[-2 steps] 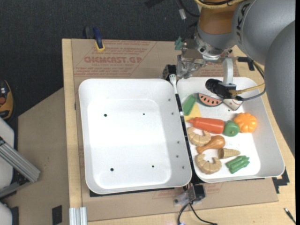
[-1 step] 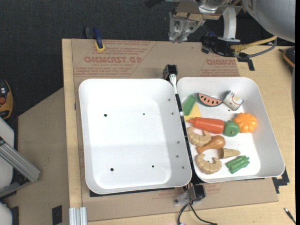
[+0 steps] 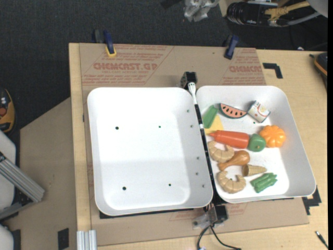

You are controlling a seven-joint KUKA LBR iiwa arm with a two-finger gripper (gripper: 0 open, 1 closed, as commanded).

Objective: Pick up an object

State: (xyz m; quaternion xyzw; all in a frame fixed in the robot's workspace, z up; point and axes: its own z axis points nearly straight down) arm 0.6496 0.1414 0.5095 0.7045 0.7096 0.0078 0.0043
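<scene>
The right bin [image 3: 296, 155] holds several toy foods. A watermelon slice [image 3: 232, 111] and a small white carton [image 3: 258, 111] lie at its far side. A green piece [image 3: 209, 116] rests on a yellow wedge [image 3: 216, 125] by the left wall. A carrot [image 3: 231, 137] lies across the middle, with an orange pumpkin [image 3: 273, 135] to its right. Toward the front are two shrimps [image 3: 221, 152] [image 3: 230, 182], a drumstick [image 3: 237, 159], a cone [image 3: 255, 169] and green beans [image 3: 264, 182]. My gripper [image 3: 200, 5] hangs beyond the bench's far edge, well away from both bins.
The left bin [image 3: 104, 113] sits beside the right one, their walls touching along the middle. Two clamps [image 3: 109, 43] [image 3: 231, 46] grip the board's far edge. Black cables and hardware [image 3: 260, 12] lie at the top right.
</scene>
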